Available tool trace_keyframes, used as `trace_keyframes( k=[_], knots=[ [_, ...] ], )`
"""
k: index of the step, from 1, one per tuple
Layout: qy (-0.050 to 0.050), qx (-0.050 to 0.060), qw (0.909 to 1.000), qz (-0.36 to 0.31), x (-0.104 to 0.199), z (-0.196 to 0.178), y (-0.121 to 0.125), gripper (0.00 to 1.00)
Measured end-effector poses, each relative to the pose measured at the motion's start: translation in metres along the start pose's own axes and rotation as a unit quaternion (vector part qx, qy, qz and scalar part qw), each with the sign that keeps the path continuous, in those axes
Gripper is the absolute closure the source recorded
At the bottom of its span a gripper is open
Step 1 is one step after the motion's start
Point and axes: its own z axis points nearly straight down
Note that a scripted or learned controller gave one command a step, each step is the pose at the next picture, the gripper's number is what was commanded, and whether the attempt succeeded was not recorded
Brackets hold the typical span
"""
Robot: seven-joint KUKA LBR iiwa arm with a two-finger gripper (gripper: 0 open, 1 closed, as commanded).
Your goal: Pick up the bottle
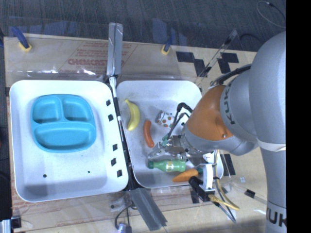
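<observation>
From my seat I see the arm (243,115) reaching in from the right over the right bin (146,89), its orange band (206,118) tilted down toward the bin's near side. The pincer (163,149) sits low just above the green bottle (167,166), which lies on its side near the bin's front wall; I cannot tell whether the pincer touches it, nor how it is set. Just right of the bottle lies a carrot (184,175). Farther back I make out a banana (132,114), a red sausage (148,133) and a small patterned object (164,118). The left bin (19,130) holds a blue divided tray (63,122).
</observation>
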Motion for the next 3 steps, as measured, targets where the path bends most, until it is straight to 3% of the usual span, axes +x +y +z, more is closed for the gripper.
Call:
trace_keyframes(
  k=[1, 2, 3],
  knots=[
    [0.012, 0.003, 0.9999, 0.011, -0.0426, 0.0052, 0.0063, 0.00],
    [0.012, 0.003, 0.9999, 0.011, -0.0427, 0.0052, 0.0063, 0.00],
    [0.006, 0.002, 0.9999, 0.009, -0.0462, -0.0011, 0.0067, 1.00]
  ],
)
